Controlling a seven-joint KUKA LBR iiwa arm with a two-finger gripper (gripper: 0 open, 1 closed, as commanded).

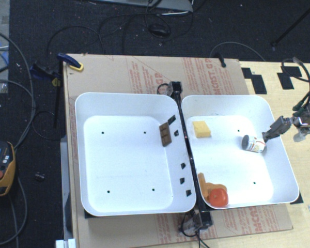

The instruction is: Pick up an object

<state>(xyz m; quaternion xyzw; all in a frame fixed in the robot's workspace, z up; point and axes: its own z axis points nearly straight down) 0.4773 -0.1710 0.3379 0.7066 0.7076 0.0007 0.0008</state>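
Item: right-hand shallow white plastic bin (pixel 232 103), one of two set side by side on a brown cardboard-covered bench (pixel 144 71).

Contents: a small white cylindrical bottle with a grey cap (pixel 253 144), lying on its side in the bin's right half, near the right wall. Its long axis ran roughly left to right, dipping slightly toward the right, with the grey cap at the left end. A pale yellow square block (pixel 201 129) lay well apart, toward the bin's upper left. An orange-red round object with a tan piece against it (pixel 215 192) sat in the lower left corner.

Neighbouring bin: left-hand shallow white plastic bin (pixel 93 105), holding a small dark brown rectangular piece (pixel 166 135) near its right wall.

Tool: the grey two-finger gripper (pixel 272 133) reached in over the right wall, slanting down and leftward. Its tip stood just beside the bottle's right, uncapped end, up and to the right of it. Whether tip and bottle touched could not be told; nor could the spread of the tool be made out.

Governing relation: the bottle lay down and to the left of the gripper, nearest of all the objects, its axis pointing nearly along the line of approach. By judgement, a grasp would want the tool turned across that axis.
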